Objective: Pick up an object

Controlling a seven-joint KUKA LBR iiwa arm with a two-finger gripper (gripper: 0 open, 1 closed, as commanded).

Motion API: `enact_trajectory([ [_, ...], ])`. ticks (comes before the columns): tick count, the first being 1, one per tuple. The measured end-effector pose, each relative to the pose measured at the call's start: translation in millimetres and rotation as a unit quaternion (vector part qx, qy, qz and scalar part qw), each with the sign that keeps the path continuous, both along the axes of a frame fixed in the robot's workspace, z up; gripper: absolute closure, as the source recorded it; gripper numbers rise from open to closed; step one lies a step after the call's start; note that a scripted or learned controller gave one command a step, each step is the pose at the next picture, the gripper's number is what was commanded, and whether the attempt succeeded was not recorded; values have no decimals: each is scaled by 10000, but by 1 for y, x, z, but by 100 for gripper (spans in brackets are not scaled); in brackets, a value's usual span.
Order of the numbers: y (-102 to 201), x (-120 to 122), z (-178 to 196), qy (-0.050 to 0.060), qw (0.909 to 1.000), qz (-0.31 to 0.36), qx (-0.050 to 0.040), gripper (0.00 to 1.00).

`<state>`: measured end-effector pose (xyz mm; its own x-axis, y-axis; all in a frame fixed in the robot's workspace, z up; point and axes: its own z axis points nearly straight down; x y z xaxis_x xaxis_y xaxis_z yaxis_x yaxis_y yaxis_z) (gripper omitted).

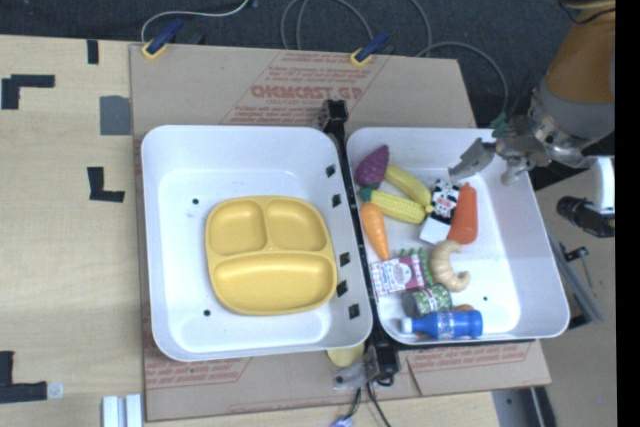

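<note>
Hovered with the gripper (pixel 487 158) over the right bin's (pixel 535 255) far right corner, fingers spread apart and gripping nothing. Lay nearest, just toward the bin's middle and its near edge from the fingertips: a red pepper (pixel 464 214), long axis running from far edge toward near edge, touching a small black-and-white carton (pixel 441 209). Judged the pepper the likeliest pick, needing a short reach inward and down, fingers straddling its narrow width.
</note>
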<state>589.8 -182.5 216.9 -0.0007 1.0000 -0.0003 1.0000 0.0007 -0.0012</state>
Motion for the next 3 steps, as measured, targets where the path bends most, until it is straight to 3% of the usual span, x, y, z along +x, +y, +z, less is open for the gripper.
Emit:
enact_trajectory([
  [1,30,81,-138,-24,10000,27,-9,0],
  [2,68,41,-131,-7,10000,-5,-6,0],
  [3,88,80,-132,-14,10000,16,-3,0],
])
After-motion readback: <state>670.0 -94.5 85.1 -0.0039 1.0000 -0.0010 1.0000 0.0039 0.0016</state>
